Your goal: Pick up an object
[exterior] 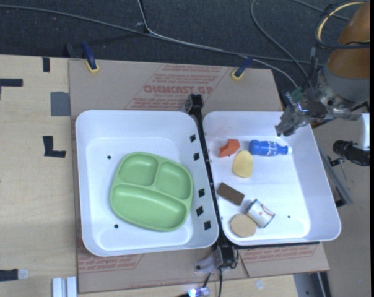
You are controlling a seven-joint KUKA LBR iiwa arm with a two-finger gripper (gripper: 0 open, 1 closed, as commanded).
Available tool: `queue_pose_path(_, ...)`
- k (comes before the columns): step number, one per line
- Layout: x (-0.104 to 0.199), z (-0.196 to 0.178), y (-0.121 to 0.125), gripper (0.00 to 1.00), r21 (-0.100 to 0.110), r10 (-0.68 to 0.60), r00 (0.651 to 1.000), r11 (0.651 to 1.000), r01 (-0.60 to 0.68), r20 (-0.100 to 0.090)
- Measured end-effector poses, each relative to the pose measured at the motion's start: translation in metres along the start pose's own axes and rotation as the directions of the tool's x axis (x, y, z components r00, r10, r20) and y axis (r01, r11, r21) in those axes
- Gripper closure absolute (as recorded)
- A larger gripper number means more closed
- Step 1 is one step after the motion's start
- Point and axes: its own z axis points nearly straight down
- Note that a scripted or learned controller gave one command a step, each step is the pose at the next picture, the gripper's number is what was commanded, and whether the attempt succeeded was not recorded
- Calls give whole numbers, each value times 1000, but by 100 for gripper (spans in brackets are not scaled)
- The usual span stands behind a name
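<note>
While the arm is hanging over the far right corner of the right bin [317, 166], we are looking down from the fixed camera view and finding the gripper [287, 124] above the bin's upper right part, just beside the blue bottle [267, 147]. We cannot tell how the tool is set; it is dark and seen end-on, and nothing is showing in its grasp. In that same bin we are seeing an orange piece [229, 147] left of the bottle, a yellow rounded object [242, 164] just below them, a brown block [230, 193] nearer the divider, a small can [260, 213] lying on its side, and a tan disc [243, 226] touching or nearly touching the can. The left bin [94, 184] is bearing a green divided plate [152, 190].

We are judging the step in hand to be the approach, with no object lifted yet. The bottle is looking like the nearest candidate. The next move is calling for a descent lined up across the bottle's narrow width, keeping clear of the bin wall and the yellow object.
</note>
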Motion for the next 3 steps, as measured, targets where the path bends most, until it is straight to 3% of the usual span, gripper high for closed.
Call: queue_pose_path(3,171,37,18,100,2,0,1000,1000,0,0)
